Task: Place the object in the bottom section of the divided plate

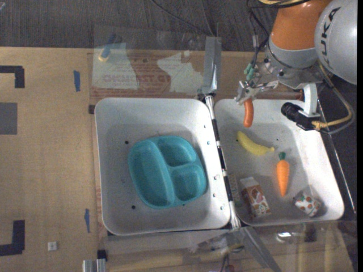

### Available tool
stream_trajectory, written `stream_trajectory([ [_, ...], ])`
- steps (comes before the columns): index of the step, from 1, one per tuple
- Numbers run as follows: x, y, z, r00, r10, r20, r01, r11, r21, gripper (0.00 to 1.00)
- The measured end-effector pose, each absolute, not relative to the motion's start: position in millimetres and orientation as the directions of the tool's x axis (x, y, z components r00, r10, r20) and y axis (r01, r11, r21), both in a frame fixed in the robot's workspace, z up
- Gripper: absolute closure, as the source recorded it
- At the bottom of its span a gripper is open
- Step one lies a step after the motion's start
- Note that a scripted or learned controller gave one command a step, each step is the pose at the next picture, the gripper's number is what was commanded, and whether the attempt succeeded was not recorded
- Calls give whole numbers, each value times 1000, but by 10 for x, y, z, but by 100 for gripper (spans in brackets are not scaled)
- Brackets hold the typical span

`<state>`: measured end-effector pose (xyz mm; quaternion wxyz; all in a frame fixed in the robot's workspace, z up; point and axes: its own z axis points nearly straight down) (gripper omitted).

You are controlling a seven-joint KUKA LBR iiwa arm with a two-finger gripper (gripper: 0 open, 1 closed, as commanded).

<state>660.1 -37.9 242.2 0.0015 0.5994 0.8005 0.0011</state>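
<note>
Dangling a small sausage (248,114) from its closed claw (248,97) | lifted above right bin (334,191), bound for teal plate (167,171) | banana (254,144), carrot (282,176) beneath it

sausage (248,114) | orange-red, upright (hanging) | divided plate (167,171) | teal, left bin

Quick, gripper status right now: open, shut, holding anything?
Gripper: shut on the small orange-red sausage, which hangs from its fingers above the right bin.
</note>
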Motion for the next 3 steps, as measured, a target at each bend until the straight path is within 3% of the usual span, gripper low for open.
stream_trajectory([
  [1, 6332, 460, 1850, -348, 937, 0, 937, 348, 0, 100],
  [2, 5757, 950, 1637, -302, 953, 1, 953, 302, -1, 100],
  [3, 5602, 1585, 1162, -418, 908, -12, 908, 418, 21, 100],
])
